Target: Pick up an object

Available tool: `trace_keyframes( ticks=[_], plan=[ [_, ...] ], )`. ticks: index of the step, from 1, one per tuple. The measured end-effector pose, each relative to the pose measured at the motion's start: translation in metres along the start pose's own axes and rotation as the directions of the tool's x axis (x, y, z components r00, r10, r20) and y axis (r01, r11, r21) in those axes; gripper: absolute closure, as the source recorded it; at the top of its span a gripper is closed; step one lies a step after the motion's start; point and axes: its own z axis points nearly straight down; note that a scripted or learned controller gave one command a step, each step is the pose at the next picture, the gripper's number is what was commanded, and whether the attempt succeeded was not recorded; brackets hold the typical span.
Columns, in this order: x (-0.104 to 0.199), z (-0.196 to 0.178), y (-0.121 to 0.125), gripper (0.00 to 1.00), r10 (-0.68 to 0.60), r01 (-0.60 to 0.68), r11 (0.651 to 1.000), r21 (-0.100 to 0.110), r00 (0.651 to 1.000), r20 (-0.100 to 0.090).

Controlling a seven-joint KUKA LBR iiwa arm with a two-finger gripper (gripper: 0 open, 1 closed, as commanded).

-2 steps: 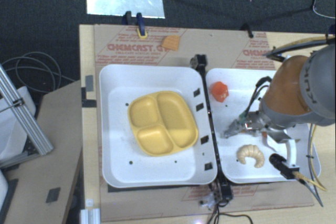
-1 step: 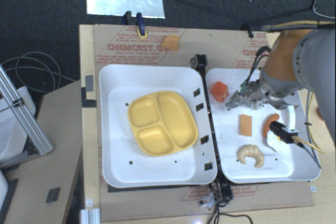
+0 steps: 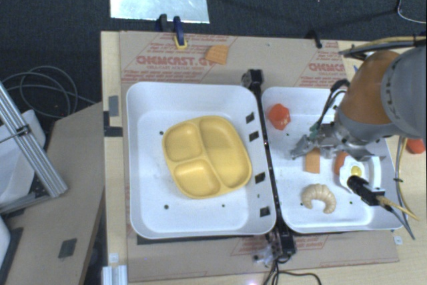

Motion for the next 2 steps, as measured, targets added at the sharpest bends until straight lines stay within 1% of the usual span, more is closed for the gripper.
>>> trace_keyframes(
  ticks=[1, 2],
  plan=[
    [0.0, -0.011, 0.003, 1.0, -0.001, 0.001, 1.0, -0.006, 1.0, 0.001],
    [0.077, -0.107, 0.05, 1.0, -0.012, 0.012, 1.0, -0.015, 1.0, 0.0]
  ],
)
